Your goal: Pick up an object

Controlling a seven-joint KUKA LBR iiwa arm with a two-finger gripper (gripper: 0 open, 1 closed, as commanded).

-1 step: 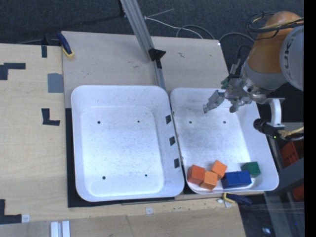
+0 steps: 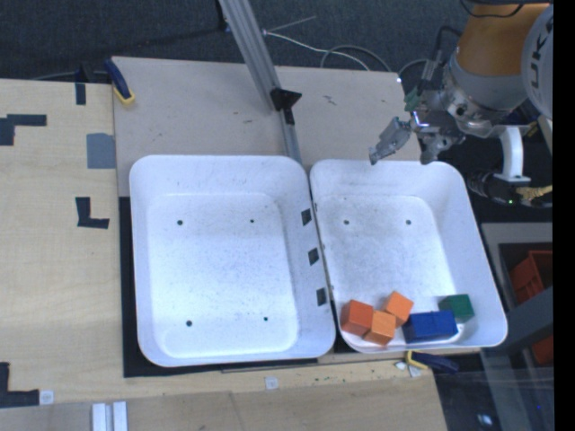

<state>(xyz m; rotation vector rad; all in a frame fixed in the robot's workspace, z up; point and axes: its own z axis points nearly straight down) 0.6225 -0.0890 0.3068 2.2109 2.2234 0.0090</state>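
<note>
In the camera view, we see the gripper [image 2: 406, 147] in the upper right of the frame, hanging above the far rim of the right bin [image 2: 449, 187]. Its two fingers stand apart, moderately wide, with nothing between them.

The things we could pick lie together at the lower right of the frame, in the near end of the right bin: three orange blocks [image 2: 377, 317], a blue block [image 2: 429, 327] and a green block [image 2: 458, 306]. The orange ones touch one another, the blue block sits just beside them against the bin's near wall, and the green one rests close behind the blue. The left bin [image 2: 144, 241] sits beside the right one on the surface [image 2: 180, 106].

We judge the pick not yet begun, since the gripper is well apart from the cluster and must cross the length of the bin before it descends.

What worries us is the crowding. With the blocks pressed together, a finger may land on top of a neighbour rather than slide beside the chosen block, and the grasp would close on nothing or push the pile aside. The blue block hugs the sloped wall, so a finger there could strike the rim. The green block, a little freer, looks the safer choice to us.
</note>
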